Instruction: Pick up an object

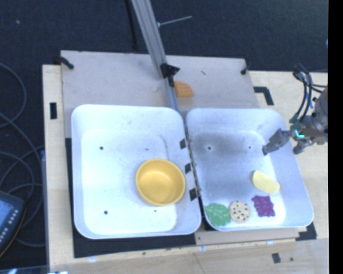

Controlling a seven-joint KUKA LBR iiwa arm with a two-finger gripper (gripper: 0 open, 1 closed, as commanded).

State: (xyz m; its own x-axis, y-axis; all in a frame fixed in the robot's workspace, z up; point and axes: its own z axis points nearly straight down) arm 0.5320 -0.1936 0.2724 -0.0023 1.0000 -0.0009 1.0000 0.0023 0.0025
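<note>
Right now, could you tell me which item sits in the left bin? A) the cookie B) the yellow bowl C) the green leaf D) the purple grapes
B: the yellow bowl rests in the left bin, while the cookie, grapes and green leaf lie in the right bin.

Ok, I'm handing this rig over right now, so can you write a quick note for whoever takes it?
Gripper: above the right white bin's right edge, jaws apart, holding nothing.
Right bin, near its front edge: pale yellow oval piece, purple grape-like cluster, round speckled cookie, green leafy piece.
Left white bin: round yellow bowl.
Done: nothing picked yet.
Left: lower onto one object, probably the yellow piece nearest the gripper, grip and lift.
</note>
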